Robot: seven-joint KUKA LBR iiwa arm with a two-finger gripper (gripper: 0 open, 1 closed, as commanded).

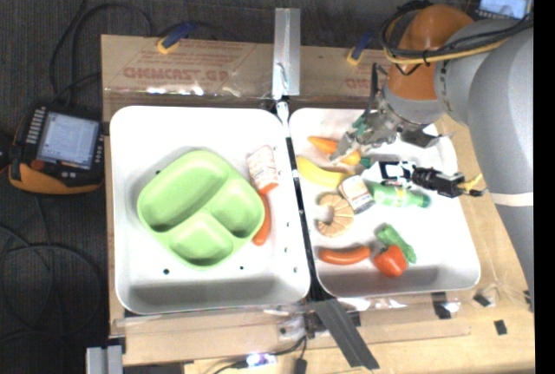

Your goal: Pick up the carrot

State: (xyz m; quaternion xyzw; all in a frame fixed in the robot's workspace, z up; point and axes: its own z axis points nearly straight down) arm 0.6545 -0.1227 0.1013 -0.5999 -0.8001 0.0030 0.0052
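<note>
A small orange carrot (322, 143) lies at the back left of the right bin (464, 225), just above a yellow banana (317, 172). My gripper (358, 141) hangs low over the bin immediately to the right of the carrot, its tip close to the carrot's thick end. Whether it touches the carrot is unclear. The grey arm with its orange band (427, 38) reaches in from the upper right.
The right bin also holds a green bottle (397, 194), a small brown box (355, 193), a pretzel-like piece (332, 217), a red-orange sausage shape (343, 256) and a red pepper (390, 259). The left bin (130, 129) holds a green divided plate (199, 206), a white packet (262, 166) and an orange stick (262, 223).
</note>
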